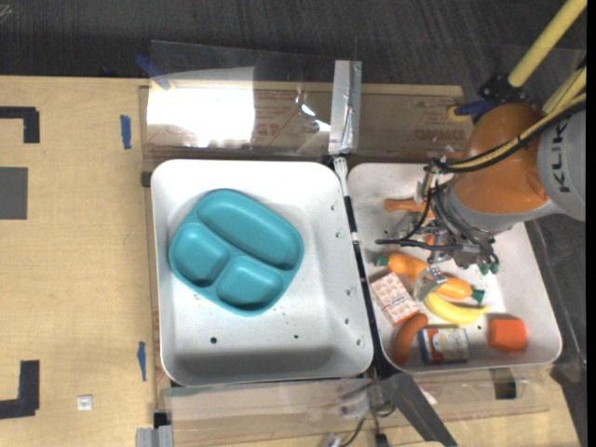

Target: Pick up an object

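My gripper [445, 252] hangs over the upper middle of the right bin [545, 291], under the arm's orange band. Just below it lie several toy foods: an orange carrot [407, 264], a yellow banana [453, 309], a small orange piece [454, 289] and a checkered packet [391, 296]. Nearer the front edge are a brown sausage [407, 336], a labelled can [445, 345] and an orange-red block [507, 333]. Another orange piece [401, 206] pokes out left of the wrist. The gripper sits close above the carrot and banana; contact cannot be judged.
The left bin [177, 343] holds a teal divided plate [235, 250]. A clear plastic sheet and a metal divider [344, 110] stand behind the bins. Cardboard bench surface [65, 250] spreads to the left. Cables loop around the wrist.
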{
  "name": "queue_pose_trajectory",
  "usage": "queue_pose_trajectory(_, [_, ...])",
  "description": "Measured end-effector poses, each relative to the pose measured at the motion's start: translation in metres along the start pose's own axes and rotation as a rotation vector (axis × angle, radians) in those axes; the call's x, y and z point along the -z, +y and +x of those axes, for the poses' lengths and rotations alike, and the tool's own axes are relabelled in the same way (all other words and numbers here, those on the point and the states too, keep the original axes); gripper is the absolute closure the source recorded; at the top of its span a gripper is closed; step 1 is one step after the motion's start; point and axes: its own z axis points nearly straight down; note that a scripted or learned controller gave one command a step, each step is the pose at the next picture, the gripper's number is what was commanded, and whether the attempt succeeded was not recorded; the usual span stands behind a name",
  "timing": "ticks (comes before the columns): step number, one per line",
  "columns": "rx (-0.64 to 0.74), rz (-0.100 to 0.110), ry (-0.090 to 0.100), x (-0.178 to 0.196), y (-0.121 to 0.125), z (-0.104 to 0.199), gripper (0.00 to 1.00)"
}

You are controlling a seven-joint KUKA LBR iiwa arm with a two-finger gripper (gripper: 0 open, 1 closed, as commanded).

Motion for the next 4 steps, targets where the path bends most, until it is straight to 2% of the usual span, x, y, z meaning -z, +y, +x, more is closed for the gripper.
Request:
queue_pose_trajectory(1, [-0.04, -0.001, 0.001, 0.001, 0.007, 0.027, 0.0])
queue_pose_trajectory(2, [-0.169, 0.0, -0.002, 0.002, 0.017, 0.071, 0.0])
queue_pose_trajectory(3, [-0.238, 0.003, -0.006, 0.002, 0.017, 0.086, 0.0])
queue_pose_trajectory(4, [-0.236, 0.005, -0.018, 0.015, 0.017, 0.082, 1.0])
